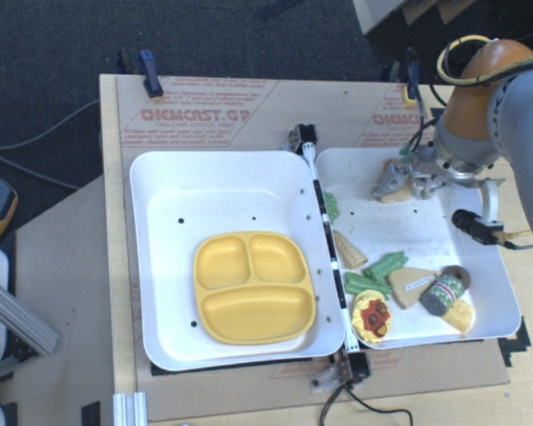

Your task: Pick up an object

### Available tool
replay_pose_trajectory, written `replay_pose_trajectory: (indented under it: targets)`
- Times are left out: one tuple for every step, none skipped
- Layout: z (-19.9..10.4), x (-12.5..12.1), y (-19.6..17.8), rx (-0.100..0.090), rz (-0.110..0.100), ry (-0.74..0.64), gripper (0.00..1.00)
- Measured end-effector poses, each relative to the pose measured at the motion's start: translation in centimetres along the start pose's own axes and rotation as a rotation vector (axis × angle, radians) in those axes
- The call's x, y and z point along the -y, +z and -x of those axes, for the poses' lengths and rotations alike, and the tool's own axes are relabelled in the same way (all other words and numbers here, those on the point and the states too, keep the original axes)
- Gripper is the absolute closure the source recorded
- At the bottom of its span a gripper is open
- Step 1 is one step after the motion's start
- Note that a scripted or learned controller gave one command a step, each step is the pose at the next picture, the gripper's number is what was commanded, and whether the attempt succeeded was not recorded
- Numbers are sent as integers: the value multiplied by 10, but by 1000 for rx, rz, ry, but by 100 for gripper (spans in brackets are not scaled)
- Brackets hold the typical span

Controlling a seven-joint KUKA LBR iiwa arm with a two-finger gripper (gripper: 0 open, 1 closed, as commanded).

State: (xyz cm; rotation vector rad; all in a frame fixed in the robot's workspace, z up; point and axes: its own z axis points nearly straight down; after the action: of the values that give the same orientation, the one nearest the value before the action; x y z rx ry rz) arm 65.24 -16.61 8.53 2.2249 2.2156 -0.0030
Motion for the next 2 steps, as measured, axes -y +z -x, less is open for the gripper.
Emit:
replay_pose_trajectory:
  targets:
    - [-44,-15,0,-1,4,-8,0]
    - [-29,98,1,-4,-10,1,0]
